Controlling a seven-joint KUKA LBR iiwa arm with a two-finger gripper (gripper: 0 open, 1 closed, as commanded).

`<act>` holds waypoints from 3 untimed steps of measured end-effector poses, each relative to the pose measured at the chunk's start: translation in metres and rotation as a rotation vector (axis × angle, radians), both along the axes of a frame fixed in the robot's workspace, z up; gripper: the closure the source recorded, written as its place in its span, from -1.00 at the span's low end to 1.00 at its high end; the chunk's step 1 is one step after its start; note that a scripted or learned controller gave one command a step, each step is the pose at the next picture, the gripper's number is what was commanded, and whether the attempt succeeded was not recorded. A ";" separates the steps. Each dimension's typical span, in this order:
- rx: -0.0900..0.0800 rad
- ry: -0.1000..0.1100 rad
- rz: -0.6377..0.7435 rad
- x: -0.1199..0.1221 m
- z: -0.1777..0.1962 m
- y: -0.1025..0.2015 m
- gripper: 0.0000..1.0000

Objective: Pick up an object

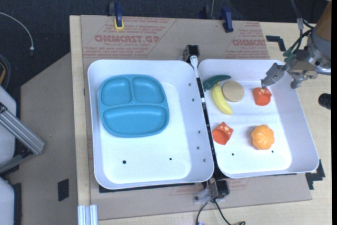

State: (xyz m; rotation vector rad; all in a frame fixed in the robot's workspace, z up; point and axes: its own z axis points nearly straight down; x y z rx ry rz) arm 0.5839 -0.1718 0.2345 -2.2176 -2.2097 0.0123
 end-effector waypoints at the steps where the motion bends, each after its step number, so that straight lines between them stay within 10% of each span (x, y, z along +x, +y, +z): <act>1: -0.003 -0.014 0.004 0.003 0.008 0.001 -1.00; 3: -0.001 -0.009 0.003 0.006 -0.100 0.005 -1.00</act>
